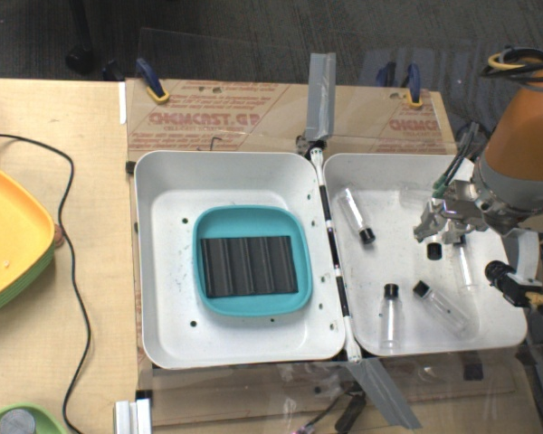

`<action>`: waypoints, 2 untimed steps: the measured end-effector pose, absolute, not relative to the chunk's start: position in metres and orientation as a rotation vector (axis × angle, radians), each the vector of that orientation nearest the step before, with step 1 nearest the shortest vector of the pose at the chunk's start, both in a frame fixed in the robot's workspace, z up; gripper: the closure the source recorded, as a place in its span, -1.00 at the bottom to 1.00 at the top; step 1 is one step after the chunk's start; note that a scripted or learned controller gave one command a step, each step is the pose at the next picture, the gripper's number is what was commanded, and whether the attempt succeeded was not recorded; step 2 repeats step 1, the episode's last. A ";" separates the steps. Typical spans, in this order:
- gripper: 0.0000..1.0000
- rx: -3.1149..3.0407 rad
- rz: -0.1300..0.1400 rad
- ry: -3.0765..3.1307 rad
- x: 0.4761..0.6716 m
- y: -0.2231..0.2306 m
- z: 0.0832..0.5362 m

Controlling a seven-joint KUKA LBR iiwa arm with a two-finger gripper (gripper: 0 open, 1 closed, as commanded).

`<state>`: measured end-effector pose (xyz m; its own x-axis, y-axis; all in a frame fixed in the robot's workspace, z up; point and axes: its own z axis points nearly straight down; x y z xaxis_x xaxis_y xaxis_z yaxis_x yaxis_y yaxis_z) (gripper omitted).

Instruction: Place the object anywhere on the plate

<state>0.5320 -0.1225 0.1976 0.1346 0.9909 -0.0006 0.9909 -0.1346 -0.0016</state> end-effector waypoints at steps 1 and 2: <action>-1.00 -2.366 0.002 -2.066 0.532 -0.123 0.198; -1.00 -2.366 0.002 -2.066 0.532 -0.123 0.198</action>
